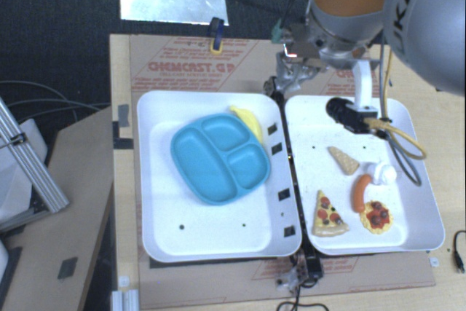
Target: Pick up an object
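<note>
Nothing is picked up yet, as far as the view shows: every item lies on a bin floor, and the gripper [285,81] hangs above the far end of the ridge where the two bins meet, with nothing visibly in it. Whether it is apart or together I cannot tell, since the wrist hardware blurs into it. So the whole task seems left to do: choose an item, come down on it, close and lift. Farthest to the gripper's left and toward the near side sits the left bin [156,178], which holds a blue tray [218,156] with three compartments, all bare. A banana [247,121] lies just past the tray's far right edge, partly tucked against it; it is the item nearest the gripper, a little to its left and nearer the camera. On the gripper's right is the right bin [313,129]. Its contents all lie well toward the near side from the gripper: a pizza slice [329,213] at the near edge, a tan wedge [342,159] farther back, then a sausage [360,193], a small white piece [383,173] touching its far end, and a round red-topped piece [376,216] just beside the sausage's near end. Judging by closeness alone, the banana or the wedge looks the likeliest target.
</note>
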Robot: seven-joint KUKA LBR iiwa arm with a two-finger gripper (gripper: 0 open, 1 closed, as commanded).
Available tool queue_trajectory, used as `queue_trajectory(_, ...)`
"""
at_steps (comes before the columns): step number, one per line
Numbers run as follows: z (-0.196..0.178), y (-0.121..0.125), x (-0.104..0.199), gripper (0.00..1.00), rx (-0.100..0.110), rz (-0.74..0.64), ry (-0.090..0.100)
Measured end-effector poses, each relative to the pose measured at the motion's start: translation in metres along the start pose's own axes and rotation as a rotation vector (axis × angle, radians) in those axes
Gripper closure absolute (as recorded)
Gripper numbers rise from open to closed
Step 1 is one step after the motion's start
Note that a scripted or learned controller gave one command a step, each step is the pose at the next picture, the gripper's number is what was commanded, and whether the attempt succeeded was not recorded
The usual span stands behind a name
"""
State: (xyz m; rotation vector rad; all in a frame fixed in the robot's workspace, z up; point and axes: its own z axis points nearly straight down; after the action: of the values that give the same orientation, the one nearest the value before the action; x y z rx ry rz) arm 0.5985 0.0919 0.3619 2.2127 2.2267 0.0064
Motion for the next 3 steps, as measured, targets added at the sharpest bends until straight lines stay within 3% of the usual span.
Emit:
queue_trajectory(1, 0.023, -0.023, 0.086, 1.00, 0.006, -0.006, 0.003)
queue_trajectory(2, 0.074, -0.066, 0.093, 1.00, 0.011, 0.000, -0.002)
queue_trajectory(3, -0.032, -0.104, 0.083, 1.00, -0.007, 0.000, 0.004)
